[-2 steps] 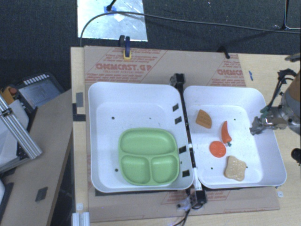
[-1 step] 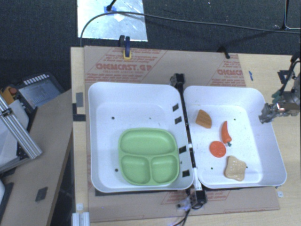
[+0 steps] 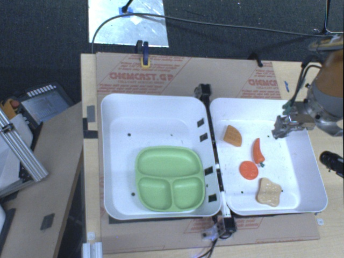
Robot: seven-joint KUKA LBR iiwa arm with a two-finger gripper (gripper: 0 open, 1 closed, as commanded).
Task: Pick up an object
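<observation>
So far, nothing lifted.
Right bin (image 3: 301,198): my candidates all lie on its floor.
Gripper (image 3: 280,129): mine, over the bin's right part, nothing between its fingers; how wide it stands I cannot tell.
Orange wedge (image 3: 233,136), tan piece (image 3: 269,192), red disc (image 3: 248,170), red pepper (image 3: 258,151): apart from my gripper, ungrasped.
Left: descend, close, lift.

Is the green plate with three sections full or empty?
Empty. The green three-section plastic plate in the left white bin shows only bare green in every section.

- left bin (image 3: 115,112) on the bench (image 3: 64,144) holds a divided plate (image 3: 170,178) in its near half
- right bin (image 3: 312,192) holds four food pieces; the hand (image 3: 283,127) hangs over its far right part
</observation>
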